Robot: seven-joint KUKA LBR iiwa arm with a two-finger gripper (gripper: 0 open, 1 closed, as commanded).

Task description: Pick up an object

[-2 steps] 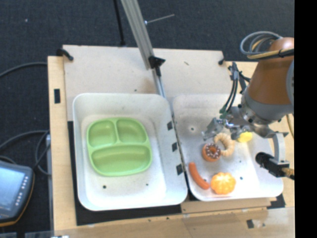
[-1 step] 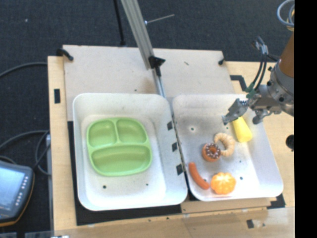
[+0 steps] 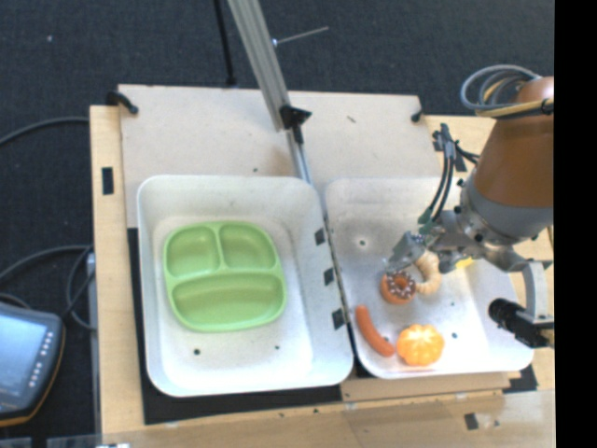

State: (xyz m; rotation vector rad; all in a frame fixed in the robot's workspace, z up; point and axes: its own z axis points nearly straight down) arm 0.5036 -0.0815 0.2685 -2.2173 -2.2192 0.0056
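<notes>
Left bin (image 3: 154,250): holds one green divided plate (image 3: 224,275) with three compartments, lying flat, nothing on it. Not involved in the present step, by the look of it.

Right bin (image 3: 373,208), just beside the left bin: all remaining items, placed here relative to the orange sausage-shaped piece (image 3: 374,331) near the bin's front-left corner.
- Mandarin-like orange fruit (image 3: 420,344): immediately right of the sausage piece, almost touching it, resting on the bin floor.
- Round red-brown piece with pale speckles, possibly a doughnut or strawberry toy (image 3: 399,287): behind the sausage piece and slightly right, sitting on the bin floor.
- Cream curved piece (image 3: 428,273): touching the red-brown piece on its right side; identity unclear.

Gripper (image 3: 409,259): low over the red-brown and cream pieces, further behind the sausage piece. Whether its hand is wide, narrow or closed around anything cannot be told at this resolution.

Task status, as a judgement: approach stage reached, with the tool down at the likely target, the red-brown piece. Nothing appears lifted; every item seems to rest in the bin. Left to do: secure the grasp and raise the piece clear.
</notes>
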